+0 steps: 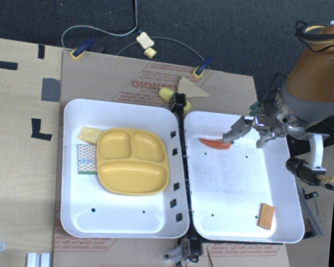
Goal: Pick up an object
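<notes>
Camera view from above takes in both white bins, and from where I stand the arm reaches in at about two o'clock over the right bin [286,188]. Its gripper [250,137] hangs near that bin's twelve-o'clock edge with the two fingers spread apart, one tip close to the red-orange strip [214,143] and the other off toward three o'clock. Nothing sits between them, so I would judge the grab is not yet made.

That strip lies flat on the bin floor, just at nine o'clock from the nearer fingertip, which suggests it is the piece being lined up. I can't tell whether the tip touches it.

Down at five o'clock in the same bin lies a small orange block [266,216], well apart from the gripper and out of its way.

In the left bin [71,150] a yellow divided tray [133,161] fills the middle, with a pale card [89,134] and a patterned packet [86,158] tucked against its nine-o'clock side, partly under its rim, awkward to pinch.
</notes>
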You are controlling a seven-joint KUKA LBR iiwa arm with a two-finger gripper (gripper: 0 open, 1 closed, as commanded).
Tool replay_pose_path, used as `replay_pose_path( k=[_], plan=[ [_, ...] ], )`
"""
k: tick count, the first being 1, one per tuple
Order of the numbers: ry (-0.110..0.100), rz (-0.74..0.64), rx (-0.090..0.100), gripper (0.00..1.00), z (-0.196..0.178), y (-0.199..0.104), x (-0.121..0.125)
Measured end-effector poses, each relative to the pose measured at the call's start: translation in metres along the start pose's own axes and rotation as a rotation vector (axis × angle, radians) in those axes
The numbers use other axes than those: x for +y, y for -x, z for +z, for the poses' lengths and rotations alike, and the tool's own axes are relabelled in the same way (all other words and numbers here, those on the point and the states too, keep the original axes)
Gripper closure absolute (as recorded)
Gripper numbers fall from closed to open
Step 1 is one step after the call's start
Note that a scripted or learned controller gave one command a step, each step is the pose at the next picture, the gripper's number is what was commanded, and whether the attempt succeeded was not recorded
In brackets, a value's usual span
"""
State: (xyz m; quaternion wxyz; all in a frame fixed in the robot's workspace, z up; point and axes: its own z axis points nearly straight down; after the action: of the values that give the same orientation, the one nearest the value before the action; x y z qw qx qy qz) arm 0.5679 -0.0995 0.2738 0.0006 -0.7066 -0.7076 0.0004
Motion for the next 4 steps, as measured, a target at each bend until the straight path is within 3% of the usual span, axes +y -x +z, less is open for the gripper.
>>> replay_pose_path(
  k=[1, 2, 3, 4],
  plan=[
    [-0.010, -0.001, 0.000, 0.00, 0.123, -0.003, 0.055],
    [0.005, -0.002, -0.003, 0.00, 0.191, 0.006, 0.102],
    [0.005, -0.002, -0.003, 1.00, 0.178, 0.006, 0.102],
    [0.010, 0.002, -0.003, 1.00, 0.087, 0.035, 0.102]
  ],
)
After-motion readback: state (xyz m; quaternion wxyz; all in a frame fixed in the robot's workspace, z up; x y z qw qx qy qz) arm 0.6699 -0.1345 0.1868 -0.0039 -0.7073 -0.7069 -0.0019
